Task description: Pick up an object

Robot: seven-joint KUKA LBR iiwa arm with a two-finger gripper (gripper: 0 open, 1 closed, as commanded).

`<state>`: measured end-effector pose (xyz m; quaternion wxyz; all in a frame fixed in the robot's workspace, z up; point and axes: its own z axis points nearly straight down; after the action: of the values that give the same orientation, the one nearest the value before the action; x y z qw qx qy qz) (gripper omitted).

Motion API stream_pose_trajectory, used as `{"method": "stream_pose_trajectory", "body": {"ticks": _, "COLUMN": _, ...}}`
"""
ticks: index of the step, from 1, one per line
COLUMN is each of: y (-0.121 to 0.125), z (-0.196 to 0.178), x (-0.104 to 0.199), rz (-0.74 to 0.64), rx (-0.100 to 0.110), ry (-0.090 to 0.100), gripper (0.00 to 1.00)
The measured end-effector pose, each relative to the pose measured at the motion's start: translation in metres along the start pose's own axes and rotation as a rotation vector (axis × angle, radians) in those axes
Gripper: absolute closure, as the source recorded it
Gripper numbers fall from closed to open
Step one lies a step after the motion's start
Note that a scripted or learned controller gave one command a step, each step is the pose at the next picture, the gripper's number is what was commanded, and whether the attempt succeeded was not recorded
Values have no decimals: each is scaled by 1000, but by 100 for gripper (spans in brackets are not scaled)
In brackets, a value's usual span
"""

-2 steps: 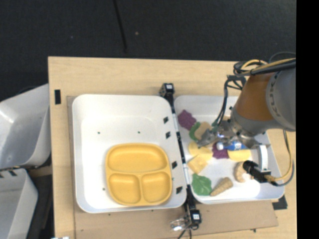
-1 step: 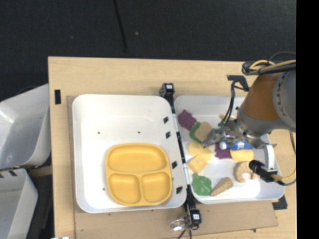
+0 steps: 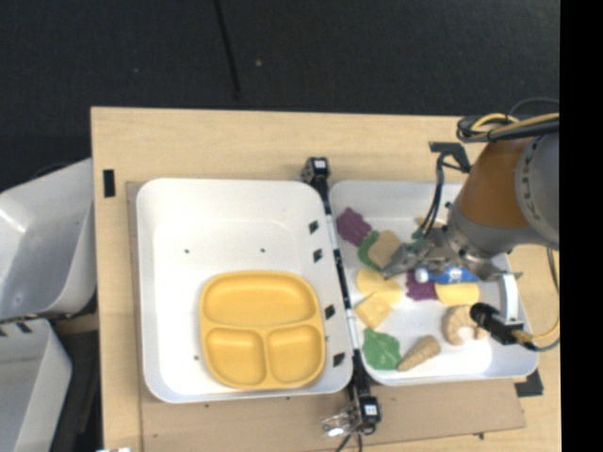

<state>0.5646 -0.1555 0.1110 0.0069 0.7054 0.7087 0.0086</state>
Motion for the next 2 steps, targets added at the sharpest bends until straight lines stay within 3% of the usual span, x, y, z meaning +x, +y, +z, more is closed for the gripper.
{"method": "stream_pose_trajectory", "body": {"ticks": 1, "y": -26, "z": 0, "x": 58, "rz": 1, "rx": -10, "ry": -17, "gripper": 0}}
{"method": "stream_pose_trajectory", "body": {"ticks": 2, "y": -21, "z": -16, "x": 50, "rz": 13, "rx": -25, "ry": -26, "gripper": 100}}
